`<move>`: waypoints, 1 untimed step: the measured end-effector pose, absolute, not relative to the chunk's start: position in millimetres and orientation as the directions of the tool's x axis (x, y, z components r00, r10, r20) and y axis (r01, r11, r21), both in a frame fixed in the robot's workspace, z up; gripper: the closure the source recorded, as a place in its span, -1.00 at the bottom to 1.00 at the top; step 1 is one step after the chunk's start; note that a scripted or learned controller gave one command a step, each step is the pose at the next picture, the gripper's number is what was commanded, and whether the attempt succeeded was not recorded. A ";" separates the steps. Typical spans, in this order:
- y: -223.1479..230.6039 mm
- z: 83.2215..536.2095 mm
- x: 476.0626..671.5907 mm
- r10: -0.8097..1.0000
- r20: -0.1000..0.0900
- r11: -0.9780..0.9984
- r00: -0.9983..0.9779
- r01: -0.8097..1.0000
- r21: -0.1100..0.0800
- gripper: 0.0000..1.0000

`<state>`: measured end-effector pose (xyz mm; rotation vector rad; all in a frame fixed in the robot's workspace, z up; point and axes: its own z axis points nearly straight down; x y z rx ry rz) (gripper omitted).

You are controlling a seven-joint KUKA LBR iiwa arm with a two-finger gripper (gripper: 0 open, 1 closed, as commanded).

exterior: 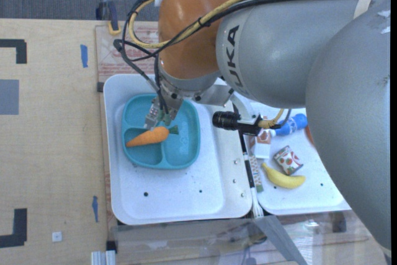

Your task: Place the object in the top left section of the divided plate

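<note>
Two-finger gripper (162, 113) sits low over teal divided plastic plate (162, 131). Orange toy carrot (147, 136) lies across the plate's divider, just below the fingertips. Finger state: cannot tell.

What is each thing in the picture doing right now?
Carrot: lying on its side across the plate's divider, not in one section.
Plate: flat in the left bin.
Claw: low over the plate, just above the carrot.
Banana: lying in the right bin.
Small box: tilted, beside the banana.
</note>
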<state>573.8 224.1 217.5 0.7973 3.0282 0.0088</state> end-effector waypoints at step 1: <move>227.2 119.4 572.0 0.457 -0.005 0.889 -0.889 0.457 0.006 1.00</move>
